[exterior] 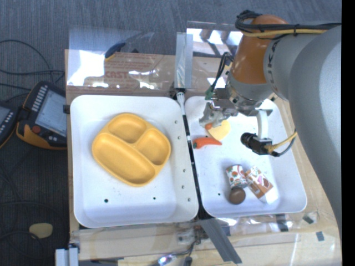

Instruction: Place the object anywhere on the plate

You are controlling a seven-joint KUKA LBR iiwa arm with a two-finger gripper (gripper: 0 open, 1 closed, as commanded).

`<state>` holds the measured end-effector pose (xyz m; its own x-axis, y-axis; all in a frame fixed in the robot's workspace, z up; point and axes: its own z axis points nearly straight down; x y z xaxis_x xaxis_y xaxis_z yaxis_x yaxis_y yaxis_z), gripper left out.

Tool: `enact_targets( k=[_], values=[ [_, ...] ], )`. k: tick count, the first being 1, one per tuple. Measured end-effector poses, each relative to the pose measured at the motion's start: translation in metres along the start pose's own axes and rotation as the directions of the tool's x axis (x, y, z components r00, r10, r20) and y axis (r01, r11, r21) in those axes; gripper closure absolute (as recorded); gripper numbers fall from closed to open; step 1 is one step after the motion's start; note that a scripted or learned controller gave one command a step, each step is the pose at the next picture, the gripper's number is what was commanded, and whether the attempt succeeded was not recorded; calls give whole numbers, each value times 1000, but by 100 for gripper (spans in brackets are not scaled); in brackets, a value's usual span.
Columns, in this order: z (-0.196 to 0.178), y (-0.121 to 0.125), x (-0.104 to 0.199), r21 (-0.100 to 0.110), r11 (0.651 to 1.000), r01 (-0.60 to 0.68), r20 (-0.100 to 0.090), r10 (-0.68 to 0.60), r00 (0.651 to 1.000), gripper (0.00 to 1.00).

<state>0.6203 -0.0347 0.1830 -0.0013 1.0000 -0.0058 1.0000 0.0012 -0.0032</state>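
The right bin (288, 201) holds, toward its 5 o'clock corner, a small carton (260, 184) with a patterned cup (236, 176) touching its left side and a brown ball (237, 195) just below the cup. Farther up, near 10 o'clock, an orange carrot (207, 142) lies beside the bin's left wall, with a pale yellow piece (219, 130) touching it above. The gripper (212, 117) sits right over that yellow piece; whether it is apart or together cannot be told. The left bin (91, 204) holds a yellow three-compartment plate (131, 148) at its centre, nothing lying in any compartment. The arm (258, 49) reaches in from 2 o'clock.
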Motion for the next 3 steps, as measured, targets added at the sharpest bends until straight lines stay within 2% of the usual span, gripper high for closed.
enact_targets(
  k=[1, 2, 3],
  values=[
    [0, -56, 60, 1, 1000, 1, -4, -1, 1000, 100],
    [-7, -53, 123, 1, 1000, 1, -4, -1, 1000, 100],
    [-7, -53, 123, 1, 1000, 1, -4, -1, 1000, 0]
  ],
)
